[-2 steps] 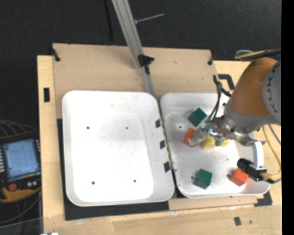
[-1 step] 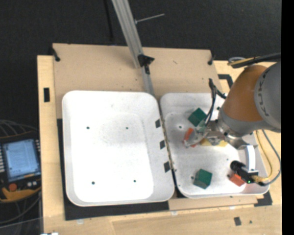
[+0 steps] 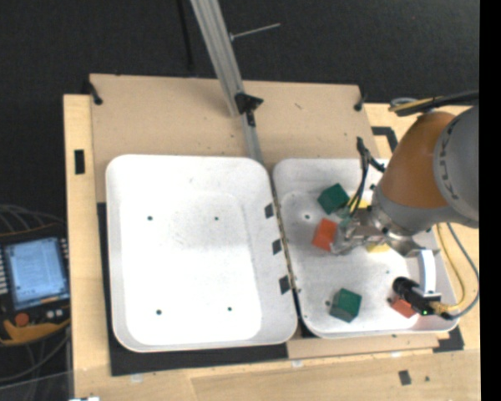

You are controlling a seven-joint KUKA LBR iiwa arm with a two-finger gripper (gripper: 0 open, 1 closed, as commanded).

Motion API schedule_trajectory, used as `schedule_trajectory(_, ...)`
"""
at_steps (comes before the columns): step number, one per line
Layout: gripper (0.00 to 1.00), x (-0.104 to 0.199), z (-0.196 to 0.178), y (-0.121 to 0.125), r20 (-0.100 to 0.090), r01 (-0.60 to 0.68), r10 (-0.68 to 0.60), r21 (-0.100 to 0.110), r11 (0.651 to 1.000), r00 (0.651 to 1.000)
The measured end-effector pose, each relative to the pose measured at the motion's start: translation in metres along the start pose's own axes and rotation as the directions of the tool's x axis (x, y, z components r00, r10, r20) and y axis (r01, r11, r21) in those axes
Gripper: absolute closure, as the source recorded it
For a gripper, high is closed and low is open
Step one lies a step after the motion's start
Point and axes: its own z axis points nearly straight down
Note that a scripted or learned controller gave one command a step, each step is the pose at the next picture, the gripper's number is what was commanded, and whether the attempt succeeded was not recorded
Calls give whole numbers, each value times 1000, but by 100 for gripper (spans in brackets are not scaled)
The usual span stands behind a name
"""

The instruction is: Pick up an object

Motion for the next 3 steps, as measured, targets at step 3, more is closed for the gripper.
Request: schedule_trajectory(3, 100, -3, -130, 9, 1, 13, -13, 1, 1000, 1000)
